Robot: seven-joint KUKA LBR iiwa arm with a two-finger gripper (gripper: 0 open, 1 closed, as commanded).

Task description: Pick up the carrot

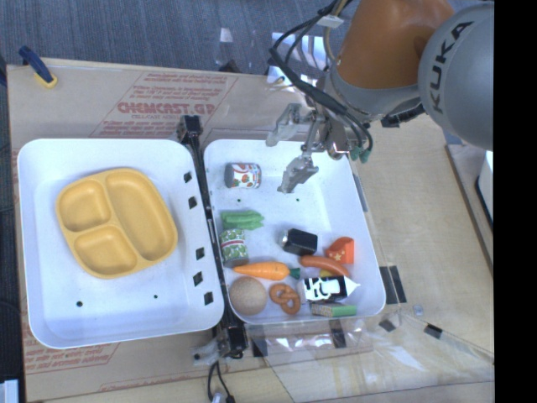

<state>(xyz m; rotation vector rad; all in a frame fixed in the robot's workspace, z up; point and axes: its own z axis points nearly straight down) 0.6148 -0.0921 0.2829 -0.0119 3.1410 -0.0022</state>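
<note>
The orange carrot (262,269) with a green stalk end lies flat in the lower part of the right bin (352,200), between a small green tin (234,244) and a tan ball (247,296). My gripper (289,153) hangs over the upper middle of that bin, well above and beyond the carrot. Its two grey fingers (297,175) are spread open with nothing between them.
Also in the right bin are a red-labelled tin (242,175), a green vegetable (242,219), a black block (299,242), a red pepper (341,249), a pretzel (285,297) and a black-and-white pack (325,288). A yellow divided plate (113,221) sits in the left bin (33,292).
</note>
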